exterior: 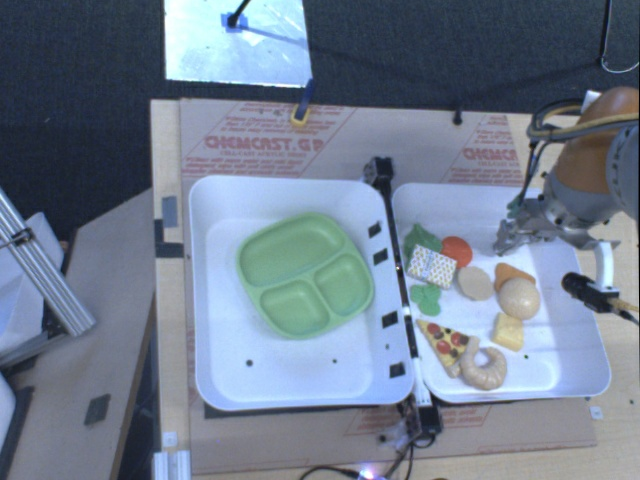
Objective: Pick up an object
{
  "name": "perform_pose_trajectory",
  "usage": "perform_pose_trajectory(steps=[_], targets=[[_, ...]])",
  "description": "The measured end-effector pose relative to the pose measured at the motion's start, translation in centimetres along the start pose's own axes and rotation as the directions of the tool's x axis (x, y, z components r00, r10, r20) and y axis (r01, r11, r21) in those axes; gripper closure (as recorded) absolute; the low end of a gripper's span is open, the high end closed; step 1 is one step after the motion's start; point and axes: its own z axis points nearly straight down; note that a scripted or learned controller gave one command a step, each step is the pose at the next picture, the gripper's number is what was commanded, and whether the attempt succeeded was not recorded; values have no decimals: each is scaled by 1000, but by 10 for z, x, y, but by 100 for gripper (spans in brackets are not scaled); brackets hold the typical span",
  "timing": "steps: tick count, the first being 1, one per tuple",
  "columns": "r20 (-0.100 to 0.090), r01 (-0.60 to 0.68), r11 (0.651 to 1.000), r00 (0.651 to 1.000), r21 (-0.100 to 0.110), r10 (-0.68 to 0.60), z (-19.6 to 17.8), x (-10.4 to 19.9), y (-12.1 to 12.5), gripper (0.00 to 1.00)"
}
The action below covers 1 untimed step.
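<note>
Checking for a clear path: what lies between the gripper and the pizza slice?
In the camera view, the round beige piece lies roughly between the gripper and the pizza slice, with the orange piece just off that line.

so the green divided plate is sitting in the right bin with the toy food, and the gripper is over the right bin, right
Not quite. The camera view shows the green divided plate alone in the left bin. The toy food lies in the right bin, and the gripper is over that right bin, as you said.

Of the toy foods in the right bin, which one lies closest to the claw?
The orange carrot-like piece, just below the claw. The red tomato sits farther left, and the pizza slice and bagel lie near the bin's front edge.
</note>
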Motion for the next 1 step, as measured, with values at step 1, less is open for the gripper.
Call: perform_pose_trajectory(steps=[1], targets=[[1, 1, 1000, 1000, -5, -1, -41, 4, 2, 100]])
